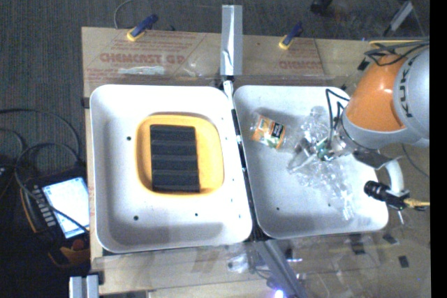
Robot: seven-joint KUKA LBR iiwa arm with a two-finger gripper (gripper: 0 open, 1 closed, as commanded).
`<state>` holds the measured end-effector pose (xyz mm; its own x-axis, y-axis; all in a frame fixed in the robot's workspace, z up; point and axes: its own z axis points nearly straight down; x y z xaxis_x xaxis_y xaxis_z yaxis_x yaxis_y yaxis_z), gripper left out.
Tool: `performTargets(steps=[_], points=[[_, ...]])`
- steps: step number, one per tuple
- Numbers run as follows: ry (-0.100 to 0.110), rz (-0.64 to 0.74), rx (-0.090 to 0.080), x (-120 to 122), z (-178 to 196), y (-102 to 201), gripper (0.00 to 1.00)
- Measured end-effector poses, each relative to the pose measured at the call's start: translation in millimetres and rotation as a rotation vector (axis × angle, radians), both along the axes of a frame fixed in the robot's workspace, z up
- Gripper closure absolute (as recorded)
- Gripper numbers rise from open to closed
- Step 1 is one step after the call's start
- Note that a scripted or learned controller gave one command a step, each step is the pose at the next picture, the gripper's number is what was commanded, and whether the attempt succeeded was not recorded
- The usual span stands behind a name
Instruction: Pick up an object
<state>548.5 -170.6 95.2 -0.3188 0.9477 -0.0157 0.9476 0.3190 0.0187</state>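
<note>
In the right bin (279,220), a small orange and green packet (269,130) lies near the back left. Crumpled clear plastic (328,178) spreads across the bin's middle and right. My gripper (319,148) reaches in from the right and sits low over the clear plastic, right of the packet. The grey arm with its orange band (377,105) hides the bin's far right side. The left bin (112,206) holds a yellow dish (143,150) with a black ridged block (174,157) in it.
A metal divider post (230,38) stands at the back between the bins. Two blue and yellow clamps (142,27) (291,35) grip the brown board behind them. A black fitting (380,192) hangs at the right bin's front right edge.
</note>
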Motion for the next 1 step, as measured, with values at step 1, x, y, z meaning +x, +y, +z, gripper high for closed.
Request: performTargets(steps=[1], points=[[0.022,-0.017,0.009,25.8,88.3,83.9,1.0]])
